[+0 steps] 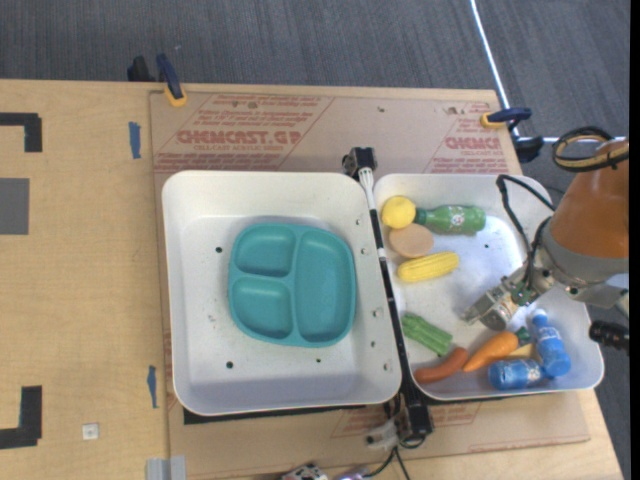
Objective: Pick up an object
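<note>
While the gripper (489, 311) hung low in the right bin (575, 383), I couldn't tell how its tips were set. Nothing was visibly held, so probably the reach step. Closest was the carrot (497, 348), with a blue bottle (545, 340) beside it. Next it'd need to settle over 1 item.

The arm (590, 223) is running off the right picture edge, so only its orange band and grey wrist are showing. The tool (490, 311) is appearing too small and blurred to make out its fingers. Below the tool, the carrot (500, 348) is overlapping the blue bottle (518, 373), covering part of it.
</note>
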Action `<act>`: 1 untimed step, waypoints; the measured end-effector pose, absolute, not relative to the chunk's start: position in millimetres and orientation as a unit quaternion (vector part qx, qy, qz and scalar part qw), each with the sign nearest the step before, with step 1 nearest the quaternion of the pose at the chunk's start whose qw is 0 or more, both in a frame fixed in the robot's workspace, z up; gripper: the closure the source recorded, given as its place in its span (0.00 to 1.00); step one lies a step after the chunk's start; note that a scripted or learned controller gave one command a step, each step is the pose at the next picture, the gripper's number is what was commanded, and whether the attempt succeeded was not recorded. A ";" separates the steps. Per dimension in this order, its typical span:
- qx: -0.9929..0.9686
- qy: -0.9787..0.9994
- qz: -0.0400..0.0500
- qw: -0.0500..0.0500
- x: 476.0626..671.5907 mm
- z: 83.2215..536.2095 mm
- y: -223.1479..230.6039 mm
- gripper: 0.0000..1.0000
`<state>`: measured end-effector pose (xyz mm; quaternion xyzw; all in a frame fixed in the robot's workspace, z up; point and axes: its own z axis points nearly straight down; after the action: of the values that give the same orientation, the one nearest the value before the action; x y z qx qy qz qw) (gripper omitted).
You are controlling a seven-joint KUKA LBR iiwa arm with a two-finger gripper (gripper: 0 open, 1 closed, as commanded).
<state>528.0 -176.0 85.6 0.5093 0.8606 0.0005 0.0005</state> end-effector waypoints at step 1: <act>0.510 0.860 0.001 0.003 529.3 95.8 -175.6 1.00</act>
<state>529.3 -175.6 95.8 0.5096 0.8604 0.0015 0.0026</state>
